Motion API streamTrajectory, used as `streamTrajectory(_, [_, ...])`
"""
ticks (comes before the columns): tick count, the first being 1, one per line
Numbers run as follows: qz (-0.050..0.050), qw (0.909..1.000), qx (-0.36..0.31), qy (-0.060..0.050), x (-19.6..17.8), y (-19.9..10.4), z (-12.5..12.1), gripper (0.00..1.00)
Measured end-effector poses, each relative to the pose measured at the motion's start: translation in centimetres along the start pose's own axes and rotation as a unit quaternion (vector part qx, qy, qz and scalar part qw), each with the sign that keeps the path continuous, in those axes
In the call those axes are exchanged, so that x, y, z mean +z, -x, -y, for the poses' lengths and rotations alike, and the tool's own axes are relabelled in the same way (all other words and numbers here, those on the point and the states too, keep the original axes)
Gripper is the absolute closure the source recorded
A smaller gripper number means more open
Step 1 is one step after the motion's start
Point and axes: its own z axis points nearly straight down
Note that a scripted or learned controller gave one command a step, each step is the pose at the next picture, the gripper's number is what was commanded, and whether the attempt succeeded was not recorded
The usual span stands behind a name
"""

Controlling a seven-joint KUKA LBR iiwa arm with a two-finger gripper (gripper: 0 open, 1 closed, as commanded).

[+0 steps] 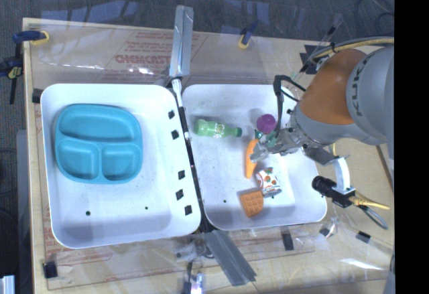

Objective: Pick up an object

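Just below our tool (269,143) lies the carrot (250,157), with the ball (266,122) just above. We cannot tell how the tool stands. We judge the carrot light, stiff; grip its narrow middle.

left bin (67,219): divided tray (98,142) | right bin (221,95): bottle (216,128), ball (267,122), carrot (251,157), packet (269,181), waffle (252,203)

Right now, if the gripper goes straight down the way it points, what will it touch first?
Most likely the orange carrot-shaped toy in the right bin: the gripper hangs just beside its upper end. The purple ball is close too, and depth is hard to judge from above.
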Motion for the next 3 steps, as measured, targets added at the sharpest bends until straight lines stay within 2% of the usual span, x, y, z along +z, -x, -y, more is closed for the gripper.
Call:
streamTrajectory(1, [0.000, 1.0000, 0.000, 0.000, 0.0, 0.0, 0.0, 0.00])
streamTrajectory(2, [0.000, 0.9999, -0.017, 0.000, 6.0, 0.3, -1.0, 0.00])
streamTrajectory(3, [0.000, 0.9998, -0.019, 0.000, 5.0, 0.4, -1.1, 1.00])
